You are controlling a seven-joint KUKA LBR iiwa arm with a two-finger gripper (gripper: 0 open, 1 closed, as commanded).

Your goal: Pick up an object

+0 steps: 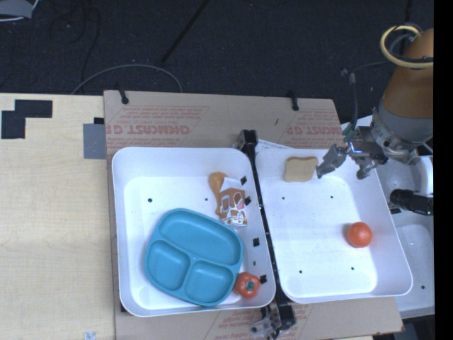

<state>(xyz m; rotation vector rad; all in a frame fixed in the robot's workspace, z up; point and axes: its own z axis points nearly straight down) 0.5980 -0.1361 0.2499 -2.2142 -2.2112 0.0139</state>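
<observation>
My gripper [347,166] hangs over the back right part of the right bin [396,275], its fingers spread open with nothing between them. A tan slice of toast [301,169] lies just left of the left fingertip, near the bin's back wall. An orange-red ball-shaped fruit [359,234] rests in the same bin, toward the front right, below the gripper. In the left bin [131,190] lie a blue divided plate [192,256], a small red tomato [247,285], a printed packet [233,207] and an orange-brown piece [217,183].
A black divider [260,218] runs between the two bins. Cardboard [212,122] lies under the bins, with a light wooden bench top [49,211] to the left. Cables hang by the arm's wrist [407,91] at the right.
</observation>
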